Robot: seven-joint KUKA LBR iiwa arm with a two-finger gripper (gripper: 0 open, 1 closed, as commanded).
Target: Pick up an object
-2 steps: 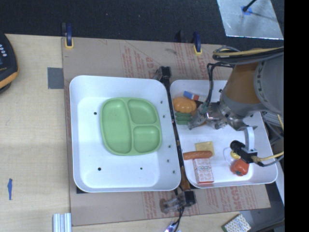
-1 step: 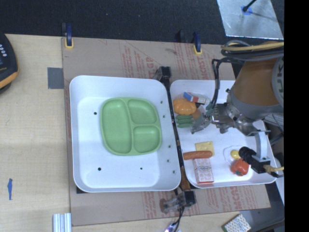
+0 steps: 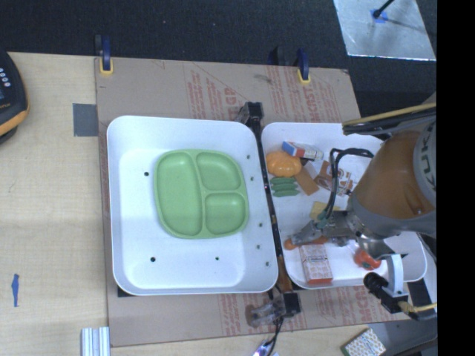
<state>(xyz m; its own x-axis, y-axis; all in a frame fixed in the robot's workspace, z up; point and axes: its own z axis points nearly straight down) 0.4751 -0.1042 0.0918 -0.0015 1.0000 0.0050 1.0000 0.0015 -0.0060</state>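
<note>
Evenly and brightly lit from overhead. Strong white glare across the left bin, washing out its floor and rim; milder on the right bin. Soft, short shadow under the green plate. Dark, underexposed background beyond the table, apart from one bright reflective patch at top right. Low resolution overall, small items in the right bin smeared and hard to read. Arm close to camera, soft-edged.

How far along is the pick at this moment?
Done: the arm has reached into the right bin, with the gripper low among the clutter beside the small box. In hand: nothing visibly held. Left: grasping and lifting an item, such as the orange object. The green tray sits in the left bin.
</note>
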